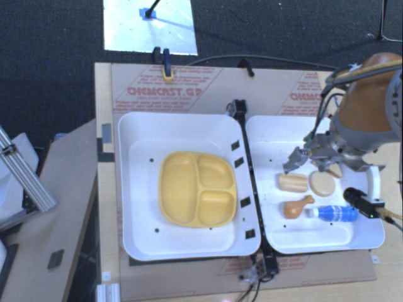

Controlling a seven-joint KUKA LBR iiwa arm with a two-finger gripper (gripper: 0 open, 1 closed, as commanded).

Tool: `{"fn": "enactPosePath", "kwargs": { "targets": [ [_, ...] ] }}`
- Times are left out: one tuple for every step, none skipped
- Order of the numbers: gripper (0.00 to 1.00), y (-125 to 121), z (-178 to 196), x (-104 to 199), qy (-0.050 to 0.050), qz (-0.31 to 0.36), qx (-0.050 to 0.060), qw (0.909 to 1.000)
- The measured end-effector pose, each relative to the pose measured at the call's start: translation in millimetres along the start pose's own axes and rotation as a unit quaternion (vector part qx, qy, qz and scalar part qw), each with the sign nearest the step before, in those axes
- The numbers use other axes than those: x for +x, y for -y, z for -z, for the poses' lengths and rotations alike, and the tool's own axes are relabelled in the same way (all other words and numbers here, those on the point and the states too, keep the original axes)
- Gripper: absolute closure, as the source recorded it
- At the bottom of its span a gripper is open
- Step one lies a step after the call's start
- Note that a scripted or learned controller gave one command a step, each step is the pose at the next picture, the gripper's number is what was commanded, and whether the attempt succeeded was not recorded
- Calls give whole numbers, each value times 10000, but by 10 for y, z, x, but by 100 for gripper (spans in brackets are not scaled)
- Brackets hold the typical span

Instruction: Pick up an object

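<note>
The gripper (313, 158) hangs low over the right bin (277, 231), its grey fingers (295, 160) spread and holding nothing. Just below lie a tan bread roll (293, 182), a pale round biscuit (322, 184), an orange drumstick (297, 206) and a blue bottle (334, 213). The left bin (138, 168) bears a yellow divided plate (198, 189). Both bins sit on a printed board (189, 87) over dark carpet (50, 43).

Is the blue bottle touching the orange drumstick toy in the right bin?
Cannot tell. In the camera view the blue bottle's white cap end meets the orange drumstick toy's narrow end with no visible gap, but overlap from the slant is possible.
</note>
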State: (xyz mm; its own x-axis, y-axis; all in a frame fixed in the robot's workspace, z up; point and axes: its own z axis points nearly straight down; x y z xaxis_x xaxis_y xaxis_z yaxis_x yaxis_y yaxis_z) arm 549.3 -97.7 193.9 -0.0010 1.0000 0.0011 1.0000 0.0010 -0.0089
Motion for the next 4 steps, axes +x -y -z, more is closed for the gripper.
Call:
{"fn": "enactPosePath", "kwargs": {
  "targets": [
    [0, -25, 48, 1, 6, 10, -52, 10000],
    [0, 3, -376, 25, 1, 2, -31, 10000],
    [0, -74, -964, 56, -1, 3, -26, 10000],
    [0, -103, -1058, 55, 11, 3, -80, 10000]
  ]
}}
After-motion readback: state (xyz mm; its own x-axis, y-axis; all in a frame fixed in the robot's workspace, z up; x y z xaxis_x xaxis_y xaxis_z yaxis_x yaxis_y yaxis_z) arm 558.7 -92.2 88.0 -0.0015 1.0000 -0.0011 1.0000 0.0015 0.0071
